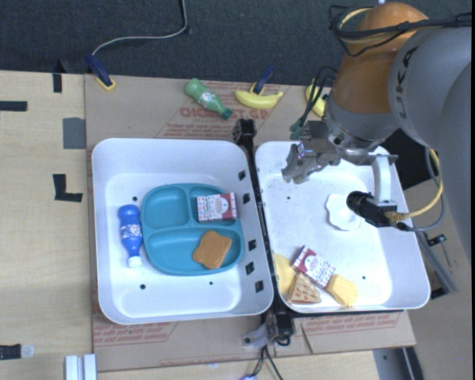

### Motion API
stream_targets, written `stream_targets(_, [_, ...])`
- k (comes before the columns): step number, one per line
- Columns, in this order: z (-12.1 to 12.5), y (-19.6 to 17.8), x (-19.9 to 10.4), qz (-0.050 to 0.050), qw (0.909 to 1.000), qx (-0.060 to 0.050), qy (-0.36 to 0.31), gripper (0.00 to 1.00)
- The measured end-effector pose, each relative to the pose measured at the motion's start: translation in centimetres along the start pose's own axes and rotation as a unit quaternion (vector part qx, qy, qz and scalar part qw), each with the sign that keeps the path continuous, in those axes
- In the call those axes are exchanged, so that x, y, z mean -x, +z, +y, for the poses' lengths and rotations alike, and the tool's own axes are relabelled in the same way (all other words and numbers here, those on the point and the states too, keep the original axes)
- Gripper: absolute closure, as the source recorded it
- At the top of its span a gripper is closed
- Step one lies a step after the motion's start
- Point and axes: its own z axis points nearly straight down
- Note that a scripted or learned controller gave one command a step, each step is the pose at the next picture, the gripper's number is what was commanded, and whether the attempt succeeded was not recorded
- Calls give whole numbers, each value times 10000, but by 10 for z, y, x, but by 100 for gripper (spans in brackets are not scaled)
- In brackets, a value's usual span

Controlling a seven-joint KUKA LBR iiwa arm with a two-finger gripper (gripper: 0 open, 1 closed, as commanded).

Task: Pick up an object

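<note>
My gripper (299, 167) hangs over the back left part of the right bin (396, 287), its fingertips above bare white floor with nothing between them. In the right bin's front lie a red-and-white carton (313, 267), a toast wedge (304, 292) and yellow cheese pieces (343, 290). A white lid-like object (340, 210) lies mid-right, partly behind a black part of the arm. In the left bin (111, 291) sits a teal divided plate (168, 236) bearing a small carton (215, 207) and a brown toast slice (212, 249). A blue bottle (130, 233) lies beside the plate.
A green bottle (207, 99) and a yellow banana (258, 98) lie on the cardboard behind the bins. The black divider (252, 204) runs between the bins. Cables and the arm's bulk fill the upper right.
</note>
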Motion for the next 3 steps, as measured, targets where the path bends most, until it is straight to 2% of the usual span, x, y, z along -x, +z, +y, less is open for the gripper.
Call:
stream_targets(1, [-51,-49,45,-1,10000,7,6,100])
stream_targets(2, [-51,-49,44,0,10000,3,0,0])
stream_targets(3, [-35,79,85,6,10000,-17,4,0])
